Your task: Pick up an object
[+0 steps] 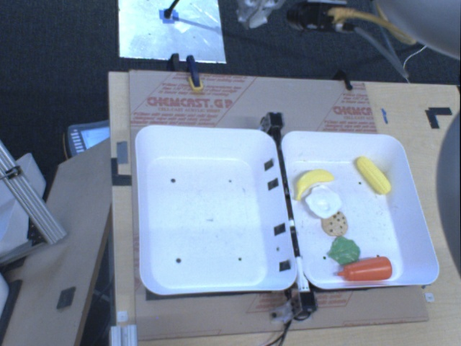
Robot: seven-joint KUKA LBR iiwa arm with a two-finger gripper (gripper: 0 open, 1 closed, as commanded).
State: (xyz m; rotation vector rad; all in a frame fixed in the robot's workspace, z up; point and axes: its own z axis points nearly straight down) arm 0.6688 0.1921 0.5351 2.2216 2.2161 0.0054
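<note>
Clearly, all the pickable things sit in the right bin (416, 262), clustered along its inner wall, which leaves the left bin (148, 193) free as a drop place. A banana (312, 182) lies at about 10 o'clock in that bin, touching a white piece (323, 202), perhaps an egg; just below sits a biscuit (334, 225), then a green leafy piece (344, 250) and a carrot (366, 268) at 6 o'clock, close against the near wall. A corn cob (373, 175) lies alone at 1 o'clock, apart from the rest, so it looks the easiest grasp. Grey arm (421, 9) fills the frame's 1 o'clock corner; I cannot tell the state of the end effector.
</note>
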